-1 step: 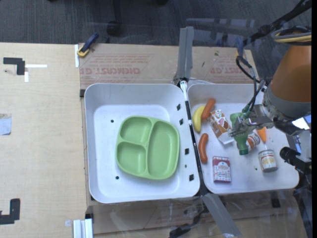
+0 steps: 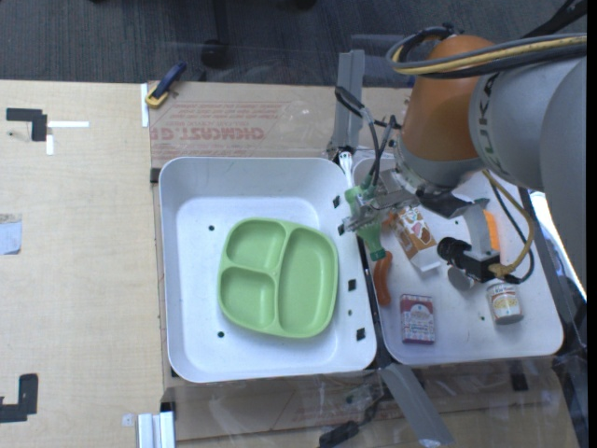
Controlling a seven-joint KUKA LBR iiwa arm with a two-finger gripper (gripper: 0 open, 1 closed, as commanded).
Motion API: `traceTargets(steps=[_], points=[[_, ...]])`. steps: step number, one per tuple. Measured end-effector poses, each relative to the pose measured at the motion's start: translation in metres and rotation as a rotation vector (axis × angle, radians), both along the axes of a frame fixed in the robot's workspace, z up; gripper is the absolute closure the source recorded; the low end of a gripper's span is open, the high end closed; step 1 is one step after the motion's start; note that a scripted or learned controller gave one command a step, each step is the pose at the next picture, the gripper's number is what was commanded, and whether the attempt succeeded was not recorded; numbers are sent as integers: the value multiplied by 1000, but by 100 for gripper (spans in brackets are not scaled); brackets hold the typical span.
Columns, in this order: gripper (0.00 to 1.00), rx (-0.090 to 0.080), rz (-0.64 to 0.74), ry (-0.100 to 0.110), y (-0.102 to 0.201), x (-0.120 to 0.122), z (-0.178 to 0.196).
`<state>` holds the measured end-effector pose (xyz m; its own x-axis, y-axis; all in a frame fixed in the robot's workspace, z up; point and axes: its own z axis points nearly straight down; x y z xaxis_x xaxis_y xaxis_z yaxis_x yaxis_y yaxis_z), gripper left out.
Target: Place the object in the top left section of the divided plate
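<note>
Gripper (image 2: 376, 208) sits over right bin (image 2: 541, 329), near its left wall; finger state cannot be made out. Green divided plate (image 2: 279, 276) lies in left bin (image 2: 187, 250).

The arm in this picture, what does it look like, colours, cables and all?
The arm is a thick, rounded grey tube with a wide orange band above the wrist. Yellow and black cables loop over the band, and thinner black wires run down toward the hand, a small dark metal piece with a green part at its tip.
</note>
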<state>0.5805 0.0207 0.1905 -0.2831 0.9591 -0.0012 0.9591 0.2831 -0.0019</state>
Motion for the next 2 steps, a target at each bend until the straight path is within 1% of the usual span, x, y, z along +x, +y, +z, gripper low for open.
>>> traceTargets(steps=[1, 2], points=[[100, 1, 328, 1, 47, -5, 1], [100, 1, 334, -1, 147, -12, 30]])
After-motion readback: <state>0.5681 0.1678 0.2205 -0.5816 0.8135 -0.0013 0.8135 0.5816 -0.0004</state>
